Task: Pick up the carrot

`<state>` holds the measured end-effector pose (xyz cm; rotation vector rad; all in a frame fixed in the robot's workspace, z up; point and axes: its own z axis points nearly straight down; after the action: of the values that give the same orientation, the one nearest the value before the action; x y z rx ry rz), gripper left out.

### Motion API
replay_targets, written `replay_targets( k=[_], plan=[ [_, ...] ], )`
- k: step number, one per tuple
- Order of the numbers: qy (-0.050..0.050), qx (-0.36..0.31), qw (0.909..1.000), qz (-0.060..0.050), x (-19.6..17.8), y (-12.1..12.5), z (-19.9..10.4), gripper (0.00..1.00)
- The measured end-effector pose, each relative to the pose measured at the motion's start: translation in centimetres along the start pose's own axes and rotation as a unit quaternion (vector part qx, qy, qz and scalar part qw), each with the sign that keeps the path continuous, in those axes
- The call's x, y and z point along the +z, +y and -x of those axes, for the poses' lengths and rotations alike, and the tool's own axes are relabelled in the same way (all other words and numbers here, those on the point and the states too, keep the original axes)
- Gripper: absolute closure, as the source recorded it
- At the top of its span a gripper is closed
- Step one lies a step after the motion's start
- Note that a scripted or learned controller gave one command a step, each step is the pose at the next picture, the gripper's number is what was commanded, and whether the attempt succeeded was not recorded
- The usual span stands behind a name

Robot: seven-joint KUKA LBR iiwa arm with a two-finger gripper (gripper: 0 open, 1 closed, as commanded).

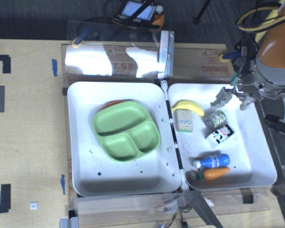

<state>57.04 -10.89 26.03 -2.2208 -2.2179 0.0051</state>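
The orange carrot lies near the front edge of the right bin, just in front of a blue bottle. My gripper hangs over the far right part of that bin, well behind the carrot. Its two fingers are spread open with nothing between them. A small green can lies just below and left of the fingers.
In the right bin there are also a banana, a patterned sponge and a black-and-white box. A green divided plate lies upside down or tilted in the left bin. A ridge divides the two bins.
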Motion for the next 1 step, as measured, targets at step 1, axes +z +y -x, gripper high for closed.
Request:
replay_targets(
  k=[1],
  plan=[
    [0.001,0.055,0.9985,0.0,3.53,-6.69,7.46,0.0]
  ],
)
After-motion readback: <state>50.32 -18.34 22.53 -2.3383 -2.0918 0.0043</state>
